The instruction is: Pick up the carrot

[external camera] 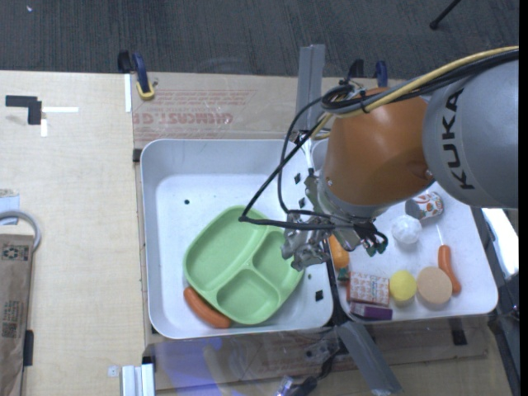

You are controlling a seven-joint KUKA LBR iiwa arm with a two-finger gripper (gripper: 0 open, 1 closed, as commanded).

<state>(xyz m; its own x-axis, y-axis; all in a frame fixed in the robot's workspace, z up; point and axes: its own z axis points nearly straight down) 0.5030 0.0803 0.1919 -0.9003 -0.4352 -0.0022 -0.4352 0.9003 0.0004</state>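
Left to right.

- Bench (pixel 66 180): pale wood, bare on the left. A brown paper piece (pixel 15 295) lies at the frame's 8 o'clock edge.
- Left bin (pixel 161 221): white and shallow. A green divided plate (pixel 239 275) sits tilted across the bin's 5 o'clock part, with three compartments showing.
- An orange-brown sausage-shaped piece (pixel 206 308) lies at the plate's 7 o'clock. It touches the rim and is partly tucked under it.
- Gripper (pixel 307 252): hangs over the plate's 3 o'clock edge, just beside the divider between the bins. It is a tangle of dark metal and cables. Open or closed: cannot tell. Nothing can be seen held.
- Arm (pixel 388 155): a big orange band with a grey link marked KUKA, coming in from 2 o'clock. It covers the upper left of the right bin.
- Carrot (pixel 338 254): a bright orange piece, taken as the carrot. It lies in the right bin (pixel 474 304) against the left wall, at the gripper's 3 o'clock and just beside it. It is partly hidden by the wrist, and contact is not clear.
- At 6 o'clock of the carrot: a small printed box (pixel 369 288), then a purple piece (pixel 373 311) near the bin's front rim.
- Further right: a white ball (pixel 406 230), a small carton (pixel 427 207), a yellow ball (pixel 403 285) and a tan disc (pixel 435 285). The yellow ball and the disc touch.
- A slim orange-red stick (pixel 446 262) lies at the disc's 1 o'clock.
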